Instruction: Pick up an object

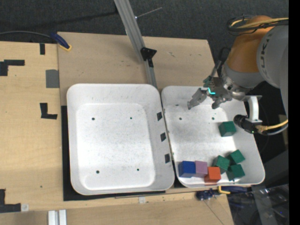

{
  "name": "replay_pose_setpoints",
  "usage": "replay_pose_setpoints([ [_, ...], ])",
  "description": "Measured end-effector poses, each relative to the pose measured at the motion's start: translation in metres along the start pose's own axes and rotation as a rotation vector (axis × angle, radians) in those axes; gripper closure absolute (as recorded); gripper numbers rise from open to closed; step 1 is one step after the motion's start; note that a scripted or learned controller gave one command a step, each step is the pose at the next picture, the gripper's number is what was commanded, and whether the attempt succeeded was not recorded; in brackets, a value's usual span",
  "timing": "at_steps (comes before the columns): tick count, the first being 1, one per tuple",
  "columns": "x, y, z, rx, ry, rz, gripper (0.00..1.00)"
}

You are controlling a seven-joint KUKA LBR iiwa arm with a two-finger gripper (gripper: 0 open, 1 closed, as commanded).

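While the gripper hangs over the upper part of the right bin, I see its 2 dark fingers spread apart with nothing between them. That end of the bin is bare white floor, speckled and smooth, with rounded raised walls; the arm, grey with an orange band, comes in over the far right edge. The left bin, of the same shallow white plastic, sits wall to wall with the right one on a pale wooden bench.

From my remote seat I count 7 small blocks in the right bin. 1 green cube lies alone near the right wall, below and to the right of the open jaws and apart from them. The other 6 crowd the near wall: a blue block, a lilac block touching it, an orange block beside that, and 3 green blocks bunched in the near right corner. All are matte and square-edged. A grey metal rail runs down at a slant toward the seam between the bins.
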State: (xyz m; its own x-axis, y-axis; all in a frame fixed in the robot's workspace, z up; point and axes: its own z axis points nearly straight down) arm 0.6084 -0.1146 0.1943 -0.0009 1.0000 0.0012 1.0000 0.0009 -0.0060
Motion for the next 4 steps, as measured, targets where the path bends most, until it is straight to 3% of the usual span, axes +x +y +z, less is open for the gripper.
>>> replay_pose_setpoints([
  [1,0.0,0.001,-0.003,-0.005,-0.001,-0.001,0.0],
  [3,0.009,-0.007,0.102,0.002,-0.001,0.0,0.0],
  [4,0.01,-0.005,0.088,-0.003,-0.001,-0.002,1.0],
])
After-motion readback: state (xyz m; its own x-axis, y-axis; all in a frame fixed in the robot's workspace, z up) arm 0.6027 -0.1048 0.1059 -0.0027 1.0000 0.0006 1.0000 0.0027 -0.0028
